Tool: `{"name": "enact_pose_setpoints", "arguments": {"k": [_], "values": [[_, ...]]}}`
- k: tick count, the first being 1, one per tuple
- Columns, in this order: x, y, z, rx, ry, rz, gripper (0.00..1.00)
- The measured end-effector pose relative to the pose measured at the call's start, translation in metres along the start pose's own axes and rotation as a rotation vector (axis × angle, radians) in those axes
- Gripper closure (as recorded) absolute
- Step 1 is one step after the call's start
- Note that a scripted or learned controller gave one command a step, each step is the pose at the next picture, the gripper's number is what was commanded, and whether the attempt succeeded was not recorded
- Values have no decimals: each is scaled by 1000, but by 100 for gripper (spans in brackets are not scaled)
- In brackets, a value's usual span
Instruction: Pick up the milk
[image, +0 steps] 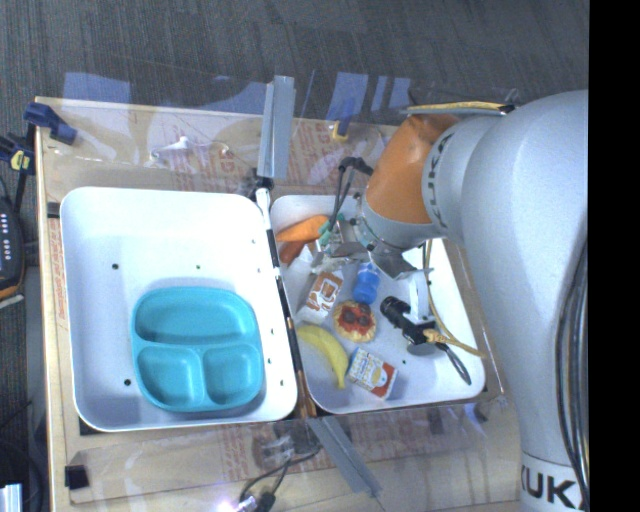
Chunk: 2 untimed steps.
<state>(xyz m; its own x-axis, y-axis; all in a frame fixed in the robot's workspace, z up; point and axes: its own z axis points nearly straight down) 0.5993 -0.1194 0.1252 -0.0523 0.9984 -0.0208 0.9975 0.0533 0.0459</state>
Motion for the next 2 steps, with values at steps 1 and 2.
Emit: {"name": "enact_pose_setpoints", "arguments": {"k": [1,2], "values": [[25,-103,7,-14,5,-177,100],[53,-114,-118,37,32,-567,100]]}}
